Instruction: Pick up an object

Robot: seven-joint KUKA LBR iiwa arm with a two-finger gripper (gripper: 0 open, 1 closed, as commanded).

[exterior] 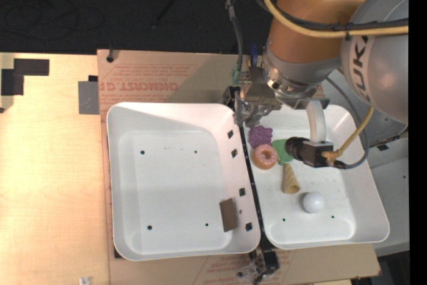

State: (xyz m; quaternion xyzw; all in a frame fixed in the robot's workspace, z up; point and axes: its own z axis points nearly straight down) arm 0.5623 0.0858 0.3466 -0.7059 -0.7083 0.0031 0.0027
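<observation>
Two shallow white bins side by side: left bin [167,183], right bin [347,210], rims touching. Under both, a brown cardboard sheet [167,80] with red print. At the left bin's near right, a small dark tag [228,215]. Farther left, pale wooden benchtop [47,177] with black patches [27,70].

Red printed lettering runs upside down across the brown cardboard sheet [160,77] behind the bins, too blurred to read with any certainty. On the grey arm [383,63], at the right, part of the letters "UK" shows in dark print.
</observation>
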